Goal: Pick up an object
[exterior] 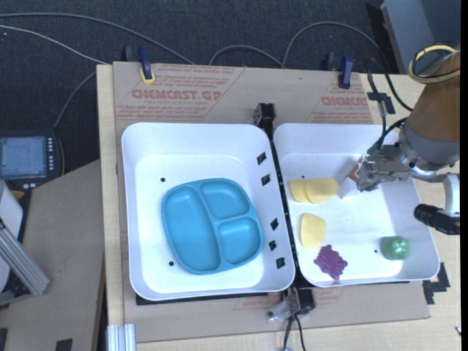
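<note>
Pincer: the grey two-finger gripper (363, 178) hung low over the right shallow white plastic bin (409, 141), near its far half; whether it was released or clenched I could not tell from where I stood.
Arm: the grey arm with its orange band (439, 108) came in from the right, above the pincer.
Nearest object: a pale yellow lumpy food piece (313, 190) lay just left of the pincer, apart from it.
Second yellow piece: a pale yellow rounded wedge (313, 229) lay below and left of the pincer.
Grapes: a purple toy grape bunch (330, 261) sat well below the pincer, nearer the bin's front wall.
Green object: a small green round toy (395, 248) lay below and right of the pincer.
Tray: a blue three-compartment plastic plate (212, 224) rested in the left white bin (146, 159), well left of the pincer.
</note>
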Available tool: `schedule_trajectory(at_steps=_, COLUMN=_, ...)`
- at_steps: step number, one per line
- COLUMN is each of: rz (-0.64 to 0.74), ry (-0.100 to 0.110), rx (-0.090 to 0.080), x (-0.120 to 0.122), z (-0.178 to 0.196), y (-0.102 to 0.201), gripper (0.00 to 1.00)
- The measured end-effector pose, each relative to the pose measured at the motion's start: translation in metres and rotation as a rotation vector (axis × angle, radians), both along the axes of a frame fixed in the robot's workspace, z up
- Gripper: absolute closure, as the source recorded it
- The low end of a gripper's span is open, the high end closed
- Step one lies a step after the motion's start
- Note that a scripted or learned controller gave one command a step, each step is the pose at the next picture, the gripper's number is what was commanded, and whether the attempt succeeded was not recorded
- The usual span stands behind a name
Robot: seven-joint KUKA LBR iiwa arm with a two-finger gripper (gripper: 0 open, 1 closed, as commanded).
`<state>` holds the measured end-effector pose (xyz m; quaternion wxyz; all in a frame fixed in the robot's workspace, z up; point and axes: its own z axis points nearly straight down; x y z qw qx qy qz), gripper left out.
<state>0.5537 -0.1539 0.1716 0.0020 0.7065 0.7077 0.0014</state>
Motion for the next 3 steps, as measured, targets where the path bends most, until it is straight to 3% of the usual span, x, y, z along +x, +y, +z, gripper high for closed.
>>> schedule_trajectory(at_steps=1, rz=0.000, ry=-0.002, rx=-0.001, x=0.002, z=0.054, y=0.000, gripper=1.00)
schedule_trajectory(at_steps=3, rz=0.005, ry=0.008, rx=0.005, x=-0.018, z=0.046, y=0.114, gripper=1.00)
